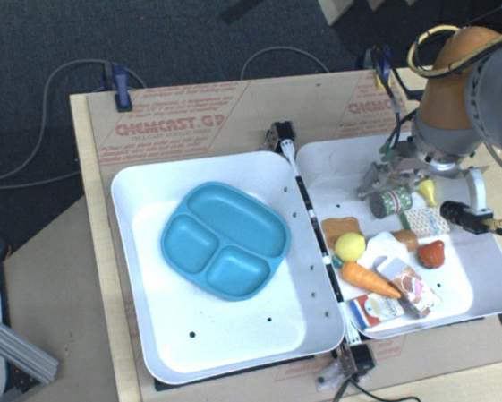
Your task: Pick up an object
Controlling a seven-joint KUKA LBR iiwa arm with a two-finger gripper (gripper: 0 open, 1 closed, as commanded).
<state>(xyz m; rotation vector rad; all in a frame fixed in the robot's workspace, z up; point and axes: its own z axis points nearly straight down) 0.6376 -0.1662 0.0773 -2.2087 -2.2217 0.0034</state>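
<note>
Reach-and-grasp step judged underway: gripper is lowered over a small green-banded can in the right bin; jaw state cannot be told. Closing and lifting judged next.

My arm runs off the right edge, and I can't make out the end effector fingers

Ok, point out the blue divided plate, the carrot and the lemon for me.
blue divided plate [225, 240], camera view, on the ridge where its compartments meet
carrot [369, 279], camera view, middle of its orange body
lemon [351, 246], camera view, centre of the yellow fruit
</note>
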